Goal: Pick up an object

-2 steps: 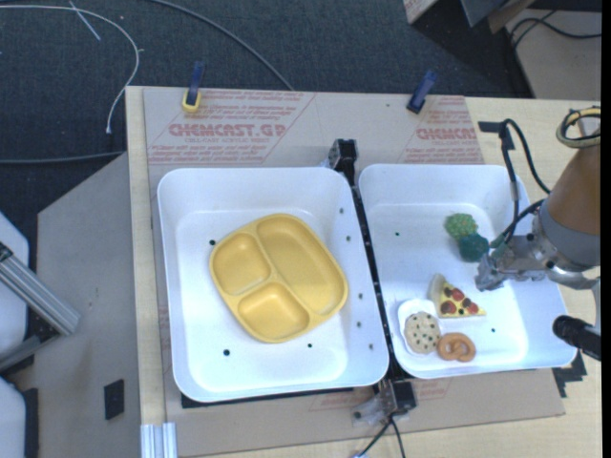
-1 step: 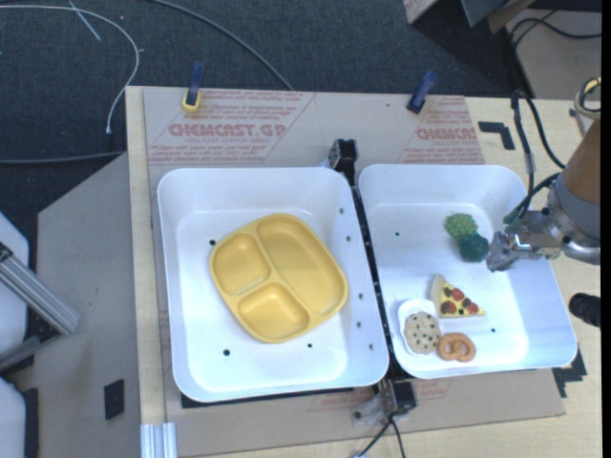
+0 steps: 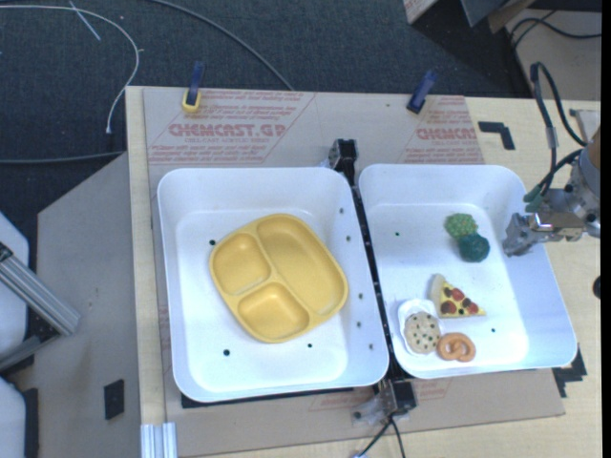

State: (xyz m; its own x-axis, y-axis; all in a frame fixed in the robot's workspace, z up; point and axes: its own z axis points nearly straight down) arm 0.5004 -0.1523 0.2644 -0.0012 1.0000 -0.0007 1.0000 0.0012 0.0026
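Observation:
The right bin holds several toy foods. A light green broccoli piece lies next to a dark teal lump near the bin's middle. Lower down are a pizza slice, a speckled cookie on a small white dish and an orange pretzel ring. My gripper hangs over the right bin's right side, a short way to the right of the teal lump and apart from it. Nothing shows in its grasp.
The left bin carries a yellow tray with three compartments. Two blue clamps sit at the bench's far edge. Cables run at the far right beside the arm.

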